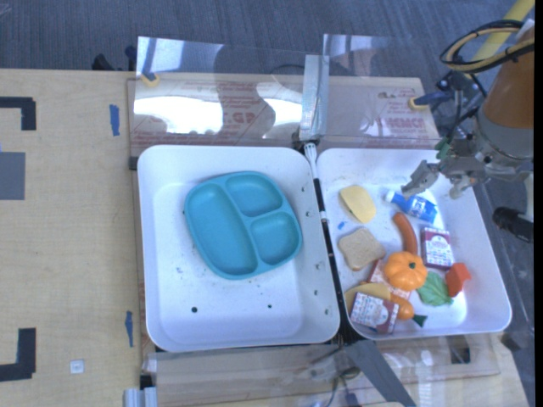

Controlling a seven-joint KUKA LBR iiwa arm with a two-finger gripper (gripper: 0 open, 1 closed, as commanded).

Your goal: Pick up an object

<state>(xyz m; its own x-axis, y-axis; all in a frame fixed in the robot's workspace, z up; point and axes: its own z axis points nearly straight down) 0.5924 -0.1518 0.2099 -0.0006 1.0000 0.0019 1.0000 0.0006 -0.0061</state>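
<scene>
Right bin (496, 299) crowded with toy food: yellow cheese wedge (359, 203), bread slice (362, 248), sausage (406, 230), orange pumpkin (405, 270), small red carton (437, 248), blue-and-white packet (417, 205) near the far side. Left bin (161, 253) carrying a teal divided plate (244, 223).

Likely target: the blue-and-white packet, closest to the tool. Probably light, thin, somewhat crinkly and slick; liable to slide or fold under a pinch. Best taken across its short width, near the middle.

Gripper (445, 176) hovering at the right bin's far right corner, just beyond the packet. Fingers spread apart, nothing between them, no contact with any item evident. Grasp not yet made.
</scene>
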